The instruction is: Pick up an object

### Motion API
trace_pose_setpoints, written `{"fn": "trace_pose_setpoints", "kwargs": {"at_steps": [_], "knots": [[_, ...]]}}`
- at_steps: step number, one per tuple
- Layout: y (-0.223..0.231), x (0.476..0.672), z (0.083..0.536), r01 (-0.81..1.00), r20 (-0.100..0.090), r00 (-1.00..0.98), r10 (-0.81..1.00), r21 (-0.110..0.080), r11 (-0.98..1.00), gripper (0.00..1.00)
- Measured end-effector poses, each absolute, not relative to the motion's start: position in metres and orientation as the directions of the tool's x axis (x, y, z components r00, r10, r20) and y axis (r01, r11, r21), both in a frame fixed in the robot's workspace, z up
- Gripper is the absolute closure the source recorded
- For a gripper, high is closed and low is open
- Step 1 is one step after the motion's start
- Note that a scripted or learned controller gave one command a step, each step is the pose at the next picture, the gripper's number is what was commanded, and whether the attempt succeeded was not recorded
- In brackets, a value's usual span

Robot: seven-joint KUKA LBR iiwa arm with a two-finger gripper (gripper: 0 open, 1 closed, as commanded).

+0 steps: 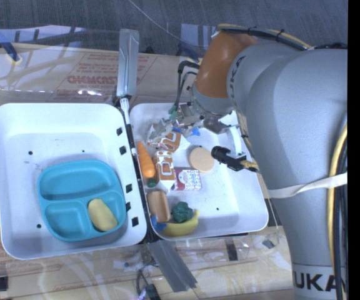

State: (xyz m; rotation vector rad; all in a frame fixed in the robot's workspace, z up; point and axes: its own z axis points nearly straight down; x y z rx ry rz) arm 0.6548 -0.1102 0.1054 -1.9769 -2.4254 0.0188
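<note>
The right bin (242,214) holds several items: an orange carrot (145,161), a brown-and-white packet (167,156), a red-and-white carton (187,179), a tan round disc (201,159), a hot dog bun (158,205), a yellow banana (181,227) and a dark green broccoli piece (181,212). A crumpled silvery wrapper (162,130) lies at the bin's far left. My gripper (181,119) hangs low over the bin's far end, right by that wrapper, beneath the orange wrist band (220,64). The arm's bulk hides the fingertips.
The left bin (11,136) carries a blue divided tray (74,186) with a yellow potato-like item (103,214) in its lower right compartment. A metal divider strip (128,67) runs between the bins. The grey arm (299,142) covers the right bin's right side.
</note>
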Motion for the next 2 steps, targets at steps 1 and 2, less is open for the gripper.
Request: {"fn": "trace_pose_setpoints", "kwargs": {"at_steps": [1,2], "knots": [[-0.1154,0.6548,0.1054,0.966,0.009,-0.257,0.966,-0.018,0.257,0.00],[-0.1132,0.6544,0.1028,0.842,-0.004,-0.539,0.842,-0.019,0.539,0.00]]}}
